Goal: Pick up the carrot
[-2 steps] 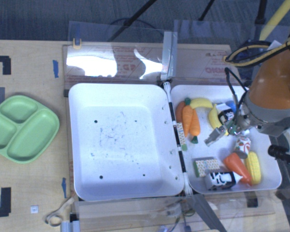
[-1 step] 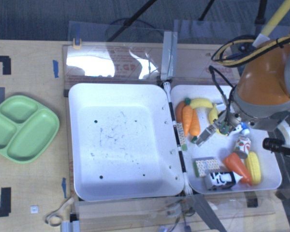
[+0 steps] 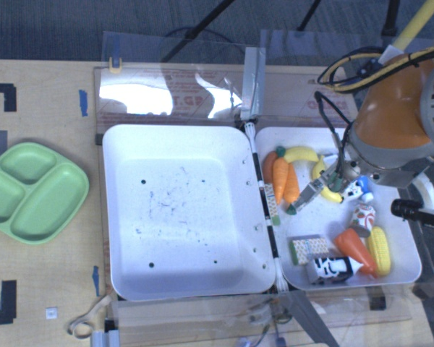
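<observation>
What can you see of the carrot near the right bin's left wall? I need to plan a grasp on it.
The carrot is orange, looks like smooth plastic, with a small green top at its far end. It seems to be two orange pieces lying side by side, lengthwise along the right bin's left wall, flat on the floor. A yellow banana lies close by its top. The gripper hangs just to its right; contact is unclear.

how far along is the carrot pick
Early stage. Done: the arm has reached into the right bin, with its claw low beside the carrot. In hand: nothing seen between its fingers; the carrot lies on the bin floor next to the banana. Left: close on the carrot and lift it.
</observation>
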You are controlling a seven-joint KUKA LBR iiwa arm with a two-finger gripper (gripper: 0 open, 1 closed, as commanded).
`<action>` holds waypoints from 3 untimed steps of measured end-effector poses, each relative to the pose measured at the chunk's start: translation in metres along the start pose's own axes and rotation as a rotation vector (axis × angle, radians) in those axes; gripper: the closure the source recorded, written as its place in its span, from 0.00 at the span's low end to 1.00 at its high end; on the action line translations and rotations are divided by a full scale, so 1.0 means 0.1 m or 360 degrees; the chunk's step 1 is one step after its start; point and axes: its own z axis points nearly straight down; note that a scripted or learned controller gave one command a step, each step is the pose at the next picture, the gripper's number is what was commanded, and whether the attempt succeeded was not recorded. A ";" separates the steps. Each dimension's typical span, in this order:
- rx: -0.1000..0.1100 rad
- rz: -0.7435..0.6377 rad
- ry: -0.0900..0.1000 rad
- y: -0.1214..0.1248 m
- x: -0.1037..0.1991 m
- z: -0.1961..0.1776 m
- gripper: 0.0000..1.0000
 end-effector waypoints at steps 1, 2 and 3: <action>0.0002 -0.0436 0.0004 -0.16 0.00 0.00 0.00; -0.0001 -0.0349 0.0000 0.08 0.13 0.00 0.00; -0.0011 -0.0215 -0.0008 0.22 -0.44 0.96 0.00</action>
